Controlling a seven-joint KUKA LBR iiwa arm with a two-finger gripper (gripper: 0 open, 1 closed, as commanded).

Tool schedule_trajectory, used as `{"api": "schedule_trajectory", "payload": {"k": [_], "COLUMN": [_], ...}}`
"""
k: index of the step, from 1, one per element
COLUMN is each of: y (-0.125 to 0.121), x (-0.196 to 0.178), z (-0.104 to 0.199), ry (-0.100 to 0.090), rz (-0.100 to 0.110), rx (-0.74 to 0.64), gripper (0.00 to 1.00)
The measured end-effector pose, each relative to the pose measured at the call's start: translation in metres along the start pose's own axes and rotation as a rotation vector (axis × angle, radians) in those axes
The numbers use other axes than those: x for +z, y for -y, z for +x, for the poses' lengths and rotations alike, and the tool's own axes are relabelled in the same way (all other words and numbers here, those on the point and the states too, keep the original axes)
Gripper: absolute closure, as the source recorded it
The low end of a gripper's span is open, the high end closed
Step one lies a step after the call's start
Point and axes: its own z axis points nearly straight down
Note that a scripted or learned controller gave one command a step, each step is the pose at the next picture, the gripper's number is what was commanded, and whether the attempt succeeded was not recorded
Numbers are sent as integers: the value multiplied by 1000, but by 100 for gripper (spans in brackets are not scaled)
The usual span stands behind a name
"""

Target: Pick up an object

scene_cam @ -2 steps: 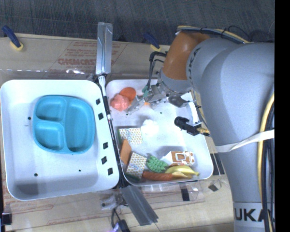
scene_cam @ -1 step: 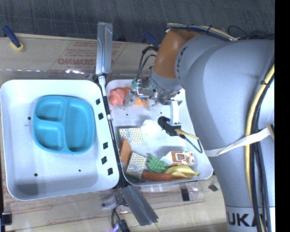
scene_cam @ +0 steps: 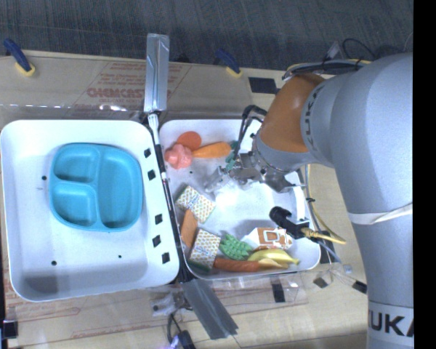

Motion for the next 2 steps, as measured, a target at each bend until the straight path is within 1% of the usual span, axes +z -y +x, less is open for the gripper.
{"api": "schedule_trajectory", "payload": {"k": [1,2], "y": [0,-1], "x": [-10,-15], "z": [1,18], "ry": [-1,0], "rz": [1,-1], "rx": [-4,156], "gripper": [100,100]}}
